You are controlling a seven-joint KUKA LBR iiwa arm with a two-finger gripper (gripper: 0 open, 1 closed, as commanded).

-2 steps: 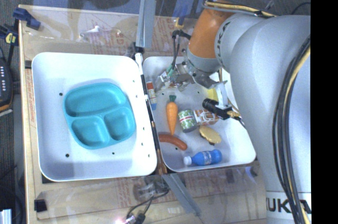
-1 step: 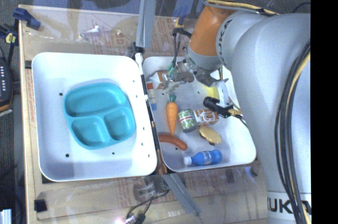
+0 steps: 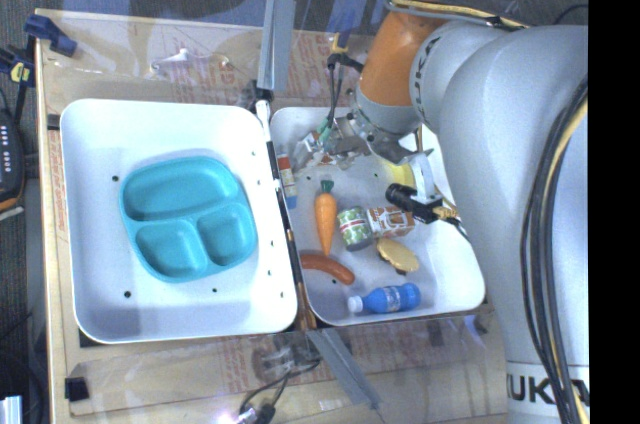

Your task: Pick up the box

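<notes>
Box [image 3: 392, 221] with a brown-and-white printed face lies flat in the middle of the right bin [image 3: 462, 284], touching a green can [image 3: 352, 226] on its left. Carrot [image 3: 325, 221], sausage [image 3: 326, 267], blue bottle [image 3: 385, 299] and a tan round piece [image 3: 398, 256] lie close around it. Tool [image 3: 330, 146] sits near the bin's far left corner, apart from the box; cannot tell its state. Left bin [image 3: 90, 292] carries a blue divided tray [image 3: 187, 215]

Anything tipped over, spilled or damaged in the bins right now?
No spill or damage. In the right bin the can and bottle lie on their sides in a loose jumble with the carrot. The blue tray sits flat.
</notes>
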